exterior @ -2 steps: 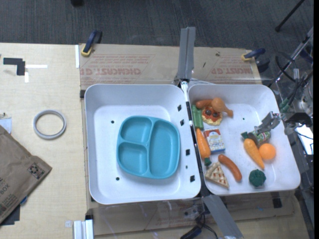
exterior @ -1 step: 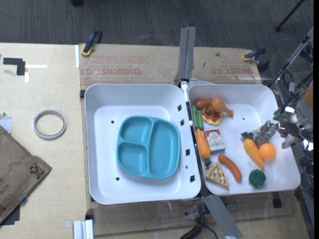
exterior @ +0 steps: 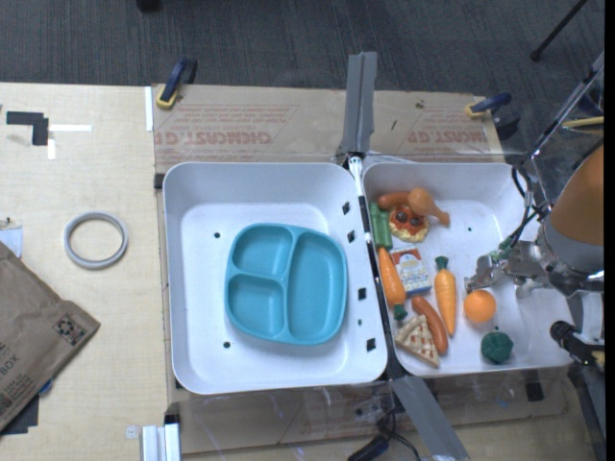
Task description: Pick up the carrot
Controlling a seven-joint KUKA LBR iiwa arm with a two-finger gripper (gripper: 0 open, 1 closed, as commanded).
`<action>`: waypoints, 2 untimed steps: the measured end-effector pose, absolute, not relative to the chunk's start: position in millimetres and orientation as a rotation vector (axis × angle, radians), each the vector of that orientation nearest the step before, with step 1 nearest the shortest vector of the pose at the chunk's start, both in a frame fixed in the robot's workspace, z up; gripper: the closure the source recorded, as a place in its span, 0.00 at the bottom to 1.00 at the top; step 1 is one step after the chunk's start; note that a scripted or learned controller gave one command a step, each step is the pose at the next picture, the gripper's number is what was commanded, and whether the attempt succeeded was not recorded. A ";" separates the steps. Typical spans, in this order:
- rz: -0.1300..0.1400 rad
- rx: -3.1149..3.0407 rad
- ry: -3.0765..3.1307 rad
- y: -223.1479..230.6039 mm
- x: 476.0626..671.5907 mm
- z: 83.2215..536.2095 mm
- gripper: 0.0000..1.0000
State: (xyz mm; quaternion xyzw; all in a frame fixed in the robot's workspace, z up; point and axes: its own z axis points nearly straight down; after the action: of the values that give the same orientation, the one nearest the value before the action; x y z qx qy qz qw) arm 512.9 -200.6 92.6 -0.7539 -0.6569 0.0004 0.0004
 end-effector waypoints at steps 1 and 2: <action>0.003 -2.449 -1.965 -133.0 476.8 91.0 0.00; 0.004 -2.451 -1.960 -133.7 476.6 99.5 1.00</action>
State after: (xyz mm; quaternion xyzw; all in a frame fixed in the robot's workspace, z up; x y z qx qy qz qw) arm 476.6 -133.7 99.5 -0.7810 -0.6245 0.0014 0.0016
